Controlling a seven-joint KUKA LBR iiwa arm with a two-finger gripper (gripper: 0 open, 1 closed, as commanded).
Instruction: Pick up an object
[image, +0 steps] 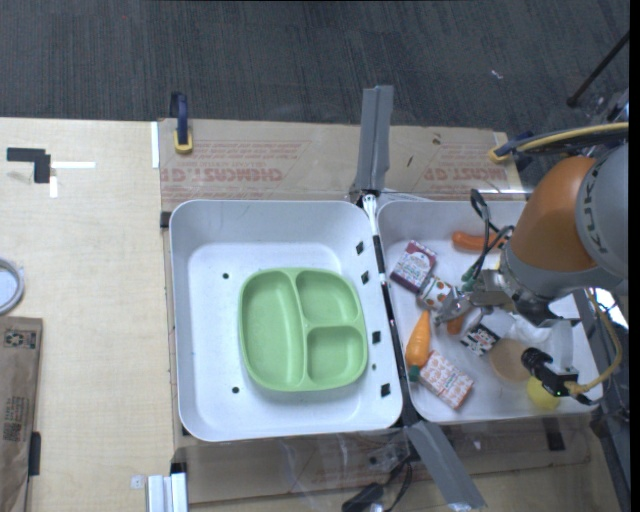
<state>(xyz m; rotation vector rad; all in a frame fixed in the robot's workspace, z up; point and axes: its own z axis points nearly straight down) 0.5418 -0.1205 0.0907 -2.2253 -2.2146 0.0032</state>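
Note:
My gripper (458, 308) hangs low over the middle of the right bin (440, 215), reaching in from the right under the orange wrist band. Around it lie an orange carrot (419, 338), a small maroon packet (413, 266), a pink patterned packet (446, 380) and a small white-and-black item (481, 339). A small white-and-red piece (436, 292) and something orange (455, 322) sit right at the fingertips; whether either is held is unclear. An orange sausage-like piece (467, 240) lies at the back, a tan disc (510, 362) and a yellow object (545, 395) under the arm.
The left bin (200, 330) holds a green three-compartment plate (303, 328). A grey divider post (375, 140) stands between the bins at the back. A tape roll (6, 288) and a brown paper bag (18, 400) lie on the bench at far left.

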